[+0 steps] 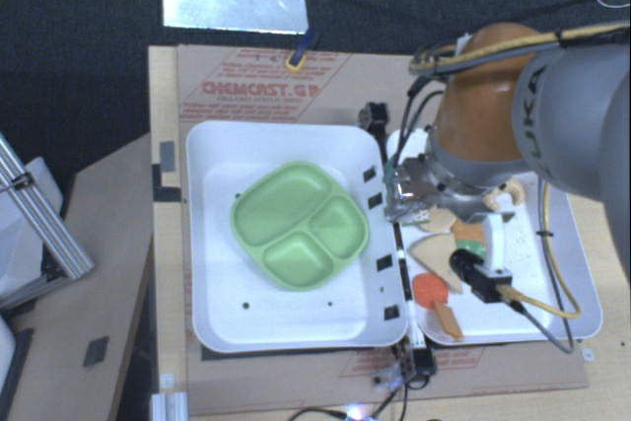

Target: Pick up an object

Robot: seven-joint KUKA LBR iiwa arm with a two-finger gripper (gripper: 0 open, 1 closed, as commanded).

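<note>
In the left bin (212,311) a green plate (299,225) with three wells lies flat at the centre, in full sight and apart from every wall.

Past the divide, my own arm (567,113) covers much of the right bin (584,311). From its 9 o'clock wall round through 12 to about 2, the floor lies under my wrist and the orange band (483,104), so I cannot say what is there. My jaws are down near the bin's 9 o'clock edge, just beside the wall shared with the left bin. The wrist hides them, and I cannot tell whether they are apart or together, or whether anything sits between them.

The things to pick show toward 7 o'clock:
- A pale wedge (434,256), its upper edge cut off by my wrist.
- A red disc (430,289) just below it, touching or nearly so.
- A tan stick (449,318) at the disc's 5 o'clock, near the front wall.
- An orange-and-green piece (470,237) at the wedge's 2 o'clock, mostly hidden.
- A white loop (508,197) further toward 1 o'clock, too small to name.

My arm comes in from 3 o'clock and bends down over the bin's left half.
</note>
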